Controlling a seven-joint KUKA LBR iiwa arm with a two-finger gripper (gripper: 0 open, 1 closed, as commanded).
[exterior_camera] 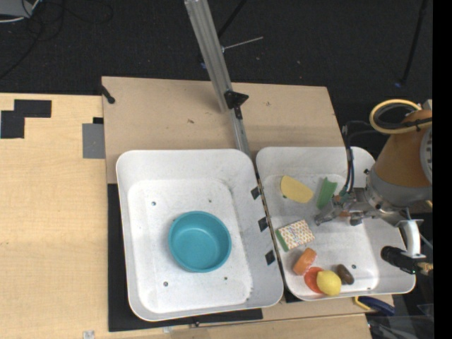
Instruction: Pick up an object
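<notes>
A: Okay, quick pass, big to small. What's on my feed?

B: Bench [49, 210] first, light wood, with two white bins side by side. Left bin [141, 189] holds a teal bowl [200, 241], upright, roughly centre, a bit toward the near side. Right bin [367, 260] holds all the small stuff.

A: Arm?

B: I see the arm [402, 161] reaching in from the right, grey with the orange section above the wrist, over the right bin's right edge. Gripper [326, 216] sits low in the middle of that bin, pointing left.

A: Open, closed, grasping?

B: I cannot tell. Too small and blurred at the tip, and I can't see anything clamped.

A: Objects then.

B: Yellow wedge [296, 188] at the far left of the right bin. Green block [326, 191] just right of it, right beside the gripper tip; touching or not, can't say. Patterned card-like piece [295, 233] nearer, by the left wall. Near corner cluster: orange piece [304, 260], red piece [312, 280] just below it, yellow lemon-like thing [328, 282] against the red one, small brown piece [345, 274] just right of that.

A: Anything lifted?

B: All look like they lie on the bin floor.
</notes>
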